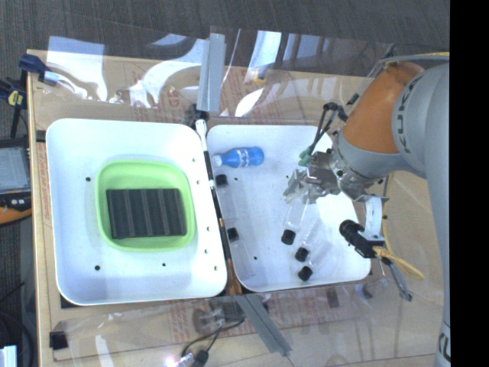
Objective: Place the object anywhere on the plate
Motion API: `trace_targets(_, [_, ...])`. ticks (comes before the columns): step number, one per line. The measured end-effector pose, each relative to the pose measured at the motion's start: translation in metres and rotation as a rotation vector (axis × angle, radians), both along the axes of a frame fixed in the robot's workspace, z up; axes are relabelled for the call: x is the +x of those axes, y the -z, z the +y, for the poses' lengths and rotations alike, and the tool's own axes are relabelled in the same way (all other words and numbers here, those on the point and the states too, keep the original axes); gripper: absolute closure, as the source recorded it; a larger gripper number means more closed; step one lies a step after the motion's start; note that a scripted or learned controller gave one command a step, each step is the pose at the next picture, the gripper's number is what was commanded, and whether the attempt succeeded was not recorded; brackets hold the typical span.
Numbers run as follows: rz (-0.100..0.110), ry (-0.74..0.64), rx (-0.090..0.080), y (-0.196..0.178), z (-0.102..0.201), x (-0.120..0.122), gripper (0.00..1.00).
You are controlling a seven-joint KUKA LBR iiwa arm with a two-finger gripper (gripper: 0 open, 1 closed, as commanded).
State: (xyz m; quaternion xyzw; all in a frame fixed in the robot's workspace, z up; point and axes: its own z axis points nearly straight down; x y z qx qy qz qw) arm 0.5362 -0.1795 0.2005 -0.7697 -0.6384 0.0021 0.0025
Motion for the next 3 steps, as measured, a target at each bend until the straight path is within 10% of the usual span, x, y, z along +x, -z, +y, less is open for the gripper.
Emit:
trace_targets(1, [0.000,0.000,0.000,0.000,0.000,0.000,0.00])
trace_targets(3, [-0.004,0.042,0.000,-0.025,-0.024,-0.005,0.00])
